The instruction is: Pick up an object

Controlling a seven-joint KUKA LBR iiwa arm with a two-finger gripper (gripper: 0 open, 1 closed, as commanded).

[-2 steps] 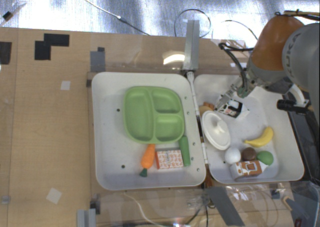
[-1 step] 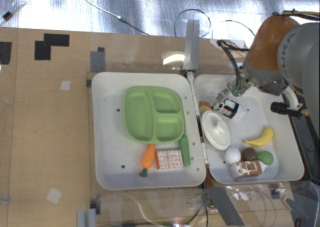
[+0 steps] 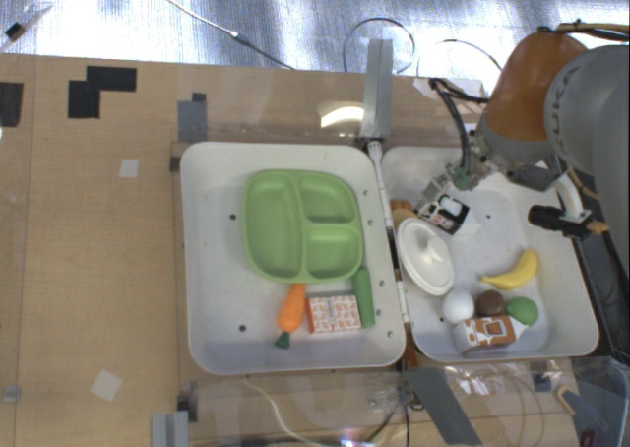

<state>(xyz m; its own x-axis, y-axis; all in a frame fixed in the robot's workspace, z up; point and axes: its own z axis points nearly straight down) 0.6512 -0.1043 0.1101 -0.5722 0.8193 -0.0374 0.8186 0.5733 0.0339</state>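
Note:
My gripper (image 3: 446, 211) hangs low over the back left part of the right bin (image 3: 581, 329), just above the rim of a white bowl (image 3: 425, 258). A small brown item (image 3: 401, 209) lies to the gripper's left against the bin wall. Further toward the front of this bin lie a banana (image 3: 514, 273), a white egg (image 3: 457, 306), a dark brown round item (image 3: 490, 303), a green round item (image 3: 523, 311) and a small brown carton (image 3: 487, 334). Nothing shows in the gripper's hold.
The left bin (image 3: 212, 337) holds a green divided plate (image 3: 301, 223), a carrot (image 3: 290, 309), a small patterned box (image 3: 333, 314) and a green cucumber (image 3: 363, 297). A grey post (image 3: 378, 91) rises behind the divider between the bins. The arm (image 3: 551, 91) fills the back right.

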